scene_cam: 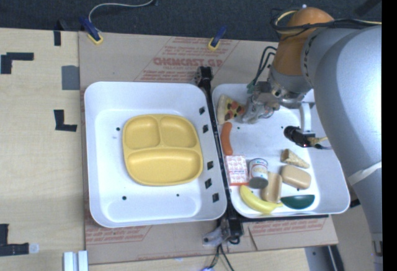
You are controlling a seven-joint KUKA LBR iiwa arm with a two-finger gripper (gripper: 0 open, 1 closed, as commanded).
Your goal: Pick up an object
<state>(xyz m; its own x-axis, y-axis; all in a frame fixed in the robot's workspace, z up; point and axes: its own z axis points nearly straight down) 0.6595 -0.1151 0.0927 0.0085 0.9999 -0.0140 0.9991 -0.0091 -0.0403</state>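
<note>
From my station I see the arm (347, 96) reaching over the right bin (329, 204), its end effector (255, 110) low at the bin's far left corner. I cannot tell how it is set, nor whether it has hold of anything. Touching or just left of it lies a pizza slice (228, 107). The sausage (227, 138) lies just nearer and left, long axis running toward me
</note>
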